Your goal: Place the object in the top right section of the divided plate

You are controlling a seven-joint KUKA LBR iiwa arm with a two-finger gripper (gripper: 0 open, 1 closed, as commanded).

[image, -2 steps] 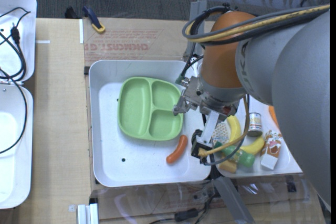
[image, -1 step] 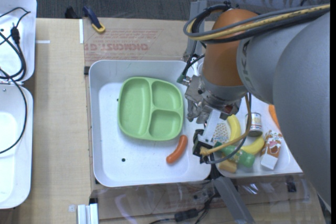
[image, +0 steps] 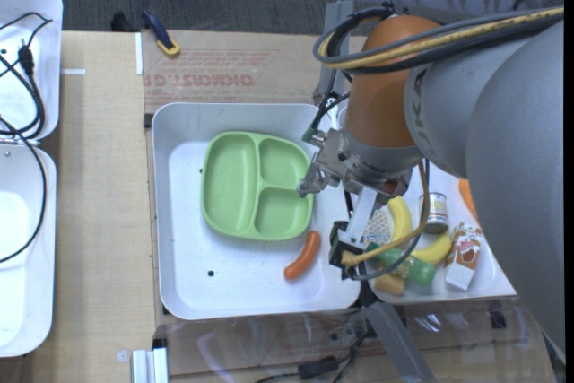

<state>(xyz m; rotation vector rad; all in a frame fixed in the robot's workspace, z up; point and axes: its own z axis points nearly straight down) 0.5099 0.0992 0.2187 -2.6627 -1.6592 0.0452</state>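
Note:
A light green divided plate [image: 254, 185] lies in the left white bin [image: 168, 220], with one long section on its left and two smaller ones on its right. An orange sausage-shaped object [image: 302, 256] lies on the bin floor just below the plate's lower right corner. My gripper [image: 314, 178] hangs over the plate's right rim, at the level of the divider between the two small sections. I see nothing held in it. The arm's wide grey and orange body hides the space behind it.
The right bin [image: 491, 287] holds a banana [image: 414, 238], a green item [image: 417, 272], a small can [image: 436, 209] and a small carton [image: 464, 257]. Cardboard [image: 224, 76] with a blue and yellow clamp [image: 160, 35] lies behind the bins. White trays with black cables [image: 22, 76] stand at far left.

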